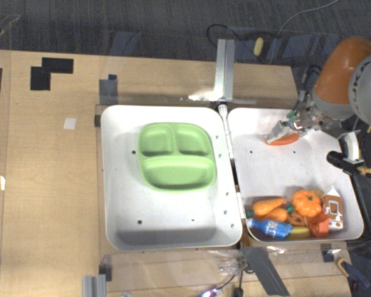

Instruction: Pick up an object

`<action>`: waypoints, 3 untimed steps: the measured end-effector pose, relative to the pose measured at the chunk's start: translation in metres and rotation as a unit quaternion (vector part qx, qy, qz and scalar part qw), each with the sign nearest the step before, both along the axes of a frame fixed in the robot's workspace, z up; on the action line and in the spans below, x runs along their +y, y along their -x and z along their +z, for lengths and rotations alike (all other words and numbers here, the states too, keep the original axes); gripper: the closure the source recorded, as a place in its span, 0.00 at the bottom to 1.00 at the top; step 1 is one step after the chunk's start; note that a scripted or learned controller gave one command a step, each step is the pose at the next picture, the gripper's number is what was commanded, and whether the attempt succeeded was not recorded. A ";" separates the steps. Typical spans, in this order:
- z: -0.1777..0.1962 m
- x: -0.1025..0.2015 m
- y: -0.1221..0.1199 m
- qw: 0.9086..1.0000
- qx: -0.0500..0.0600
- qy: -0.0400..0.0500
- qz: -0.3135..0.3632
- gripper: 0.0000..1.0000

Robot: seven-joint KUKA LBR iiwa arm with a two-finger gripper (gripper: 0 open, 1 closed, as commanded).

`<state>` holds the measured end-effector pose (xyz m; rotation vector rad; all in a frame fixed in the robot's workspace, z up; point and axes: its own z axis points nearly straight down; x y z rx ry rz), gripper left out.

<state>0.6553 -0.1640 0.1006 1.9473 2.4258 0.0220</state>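
Note:
My gripper (284, 132) hangs over the far part of the right bin (284, 172), reaching in from the right. A flat orange piece (283, 139) sits at its tips, gripped between the silver fingers. At the bin's near edge lies a pile of toy food: an orange pumpkin (307, 203), an orange carrot-like piece (268, 206), a blue bottle (271, 229) and a white-and-red carton (332, 209).
The left bin (117, 184) bears a green divided plate (173, 156) near its middle. A metal post (225, 67) stands behind the wall between the bins. White floor shows in the middle of the right bin.

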 end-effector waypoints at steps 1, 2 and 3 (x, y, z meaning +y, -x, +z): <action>0.014 0.000 -0.003 1.000 -0.004 0.000 0.000 1.00; 0.013 0.000 -0.002 1.000 -0.004 0.000 0.000 0.00; 0.067 0.027 0.049 0.999 0.013 -0.003 0.037 0.00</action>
